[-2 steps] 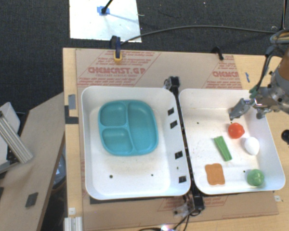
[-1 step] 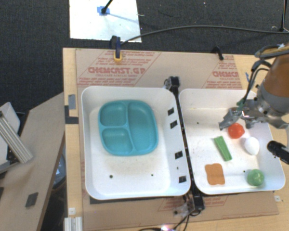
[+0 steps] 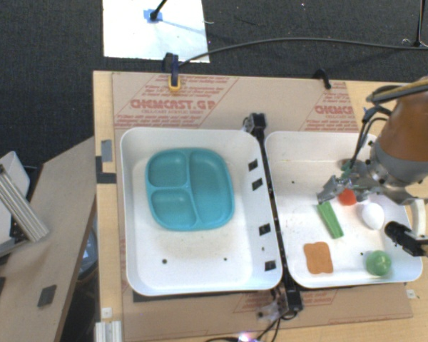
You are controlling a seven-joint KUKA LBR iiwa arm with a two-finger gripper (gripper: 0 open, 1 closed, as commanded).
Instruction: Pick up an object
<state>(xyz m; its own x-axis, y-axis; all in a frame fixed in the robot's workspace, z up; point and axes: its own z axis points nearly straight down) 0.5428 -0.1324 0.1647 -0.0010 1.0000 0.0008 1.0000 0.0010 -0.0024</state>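
Observation:
In the right bin (image 3: 299, 162), a green stick (image 3: 330, 219) lies slanted near the middle. A small red object (image 3: 349, 197) sits just right of its upper end, and a white egg-shaped object (image 3: 372, 215) lies beside that. A tan flat slab (image 3: 317, 257) and a green ball (image 3: 377, 263) rest near the front wall. My gripper (image 3: 337, 187) hangs low over the bin, right at the red object and the top of the green stick; its grey body hides part of the red object.
The left bin (image 3: 139, 262) holds a teal divided plate (image 3: 190, 189). A black divider with clips (image 3: 265, 198) runs between the bins. The grey and orange arm (image 3: 410, 141) covers the right bin's far right corner. A black part (image 3: 405, 238) juts over the right wall.

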